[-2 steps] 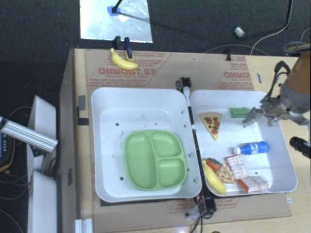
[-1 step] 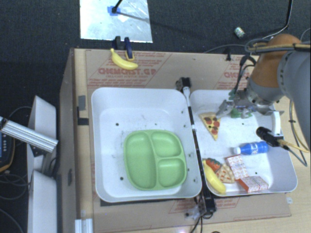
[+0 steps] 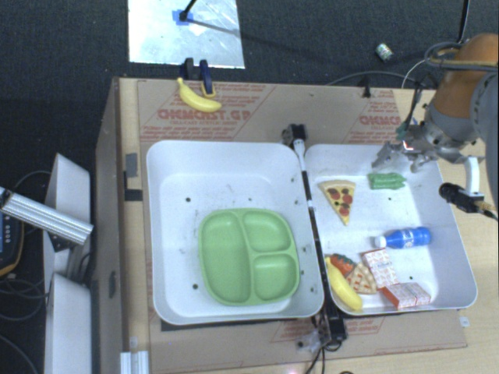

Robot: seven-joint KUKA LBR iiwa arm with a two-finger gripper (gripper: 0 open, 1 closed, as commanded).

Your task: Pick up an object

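**A:** Where does the arm sit?

**B:** The gripper (image 3: 401,153) hangs over the far right corner of the right bin (image 3: 460,275), on a grey arm with an orange band. Two thin metal prongs spread downward from it, but I cannot tell whether the jaws are parted or closed. Nothing shows between them.

**A:** And what lies nearest to it?

**B:** A small green object (image 3: 387,181), flat and oblong, rests on the bin floor just below the gripper, apart from it. To its left lies a pizza slice (image 3: 340,199), a triangular wedge with red dots on a yellow face.

**A:** What else is in that bin?

**B:** A blue bottle (image 3: 405,238) with a white cap lies on its side near the middle. At the near edge there is a cluster: a smooth curved banana (image 3: 344,287) against the left wall, a red-and-white packet (image 3: 379,268) beside it, and a small box (image 3: 407,294) with orange and white faces just to the right.

**A:** The left bin?

**B:** The left bin (image 3: 175,179) is shallow white plastic with rounded corners. It holds a pale green tray (image 3: 249,255), glossy, moulded into three compartments.

**A:** Anything outside the bins?

**B:** A second banana (image 3: 196,98) lies on the brown cardboard sheet (image 3: 257,111) beyond the left bin, next to a dark clip (image 3: 206,76).
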